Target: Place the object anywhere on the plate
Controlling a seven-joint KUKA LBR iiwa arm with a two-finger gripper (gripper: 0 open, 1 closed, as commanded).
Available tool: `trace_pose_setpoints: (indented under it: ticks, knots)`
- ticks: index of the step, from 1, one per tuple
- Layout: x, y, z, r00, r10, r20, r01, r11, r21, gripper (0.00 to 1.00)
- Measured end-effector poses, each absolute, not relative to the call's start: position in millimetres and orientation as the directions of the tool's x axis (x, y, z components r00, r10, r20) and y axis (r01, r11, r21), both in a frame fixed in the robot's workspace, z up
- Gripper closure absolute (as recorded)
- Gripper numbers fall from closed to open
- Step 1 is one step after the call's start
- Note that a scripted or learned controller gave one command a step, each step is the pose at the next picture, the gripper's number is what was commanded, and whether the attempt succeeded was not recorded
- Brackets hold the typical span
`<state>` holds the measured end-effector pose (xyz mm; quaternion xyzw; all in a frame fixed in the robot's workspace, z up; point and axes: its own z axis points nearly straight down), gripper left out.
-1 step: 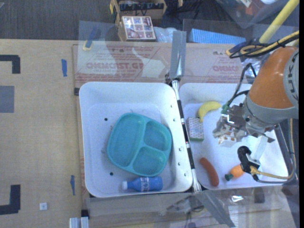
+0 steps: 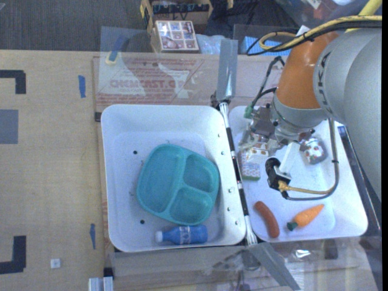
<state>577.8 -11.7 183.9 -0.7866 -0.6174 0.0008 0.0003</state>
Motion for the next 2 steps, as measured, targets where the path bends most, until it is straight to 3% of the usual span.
trace_pose_setpoints:
  ticks: [1, 2]
  knots:
    - [529.8, 53.7, 185.7, 0.078, 0.997, 0.000, 0.997, -0.078, -0.005, 1.00]
    - [529.9, 53.6, 185.8, 0.078, 0.997, 0.000, 0.997, -0.078, -0.004, 0.00]
